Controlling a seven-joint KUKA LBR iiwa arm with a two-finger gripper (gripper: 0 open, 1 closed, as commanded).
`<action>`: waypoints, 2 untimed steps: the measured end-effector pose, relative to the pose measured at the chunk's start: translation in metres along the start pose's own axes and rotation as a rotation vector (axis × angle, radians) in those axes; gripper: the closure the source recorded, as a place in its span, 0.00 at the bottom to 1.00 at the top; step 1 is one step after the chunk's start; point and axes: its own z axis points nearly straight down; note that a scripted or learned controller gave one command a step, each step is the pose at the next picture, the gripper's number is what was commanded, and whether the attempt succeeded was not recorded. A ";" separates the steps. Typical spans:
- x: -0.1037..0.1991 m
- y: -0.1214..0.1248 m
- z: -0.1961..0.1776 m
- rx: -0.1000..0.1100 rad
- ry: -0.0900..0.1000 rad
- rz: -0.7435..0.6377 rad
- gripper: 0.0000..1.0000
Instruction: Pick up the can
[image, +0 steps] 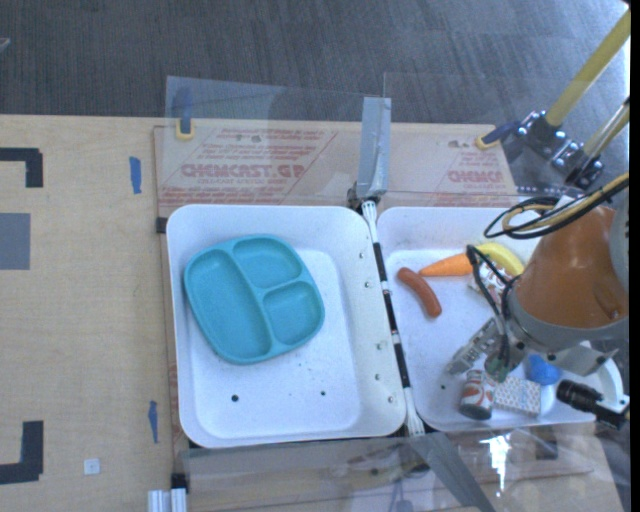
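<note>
Gripper low in the right bin, near that bin's front edge. Metal fingers point down and left, toward the can. Cannot tell whether the fingers are spread or pressed together: wrist and cable loops crowd that spot. Nothing seen between them.

Can: small, lying on its side or tilted, just below the fingertips, close to the front wall. Silver body, red patch on its label. Beside it on the right, touching or nearly so, a flat speckled white packet; past that a small blue object, identity unclear.

Further back in the same bin: a sausage lying free, an orange carrot, and a banana partly under the cables. All well apart from the can.

Left bin: one teal divided plate, three compartments, nothing on it.

Handling judgement: can is likely light, stiff and smooth, so prone to roll or squirt out of a loose pinch. Best hold is across the curved body at mid-length, fingers square to its axis. The packet crowds one side and the wall is near, so finger clearance there looks tight. Grasp not yet made.
</note>
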 end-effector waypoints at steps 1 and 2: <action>0.009 0.057 -0.129 0.008 0.006 0.067 1.00; 0.009 0.057 -0.129 0.009 0.006 0.068 0.00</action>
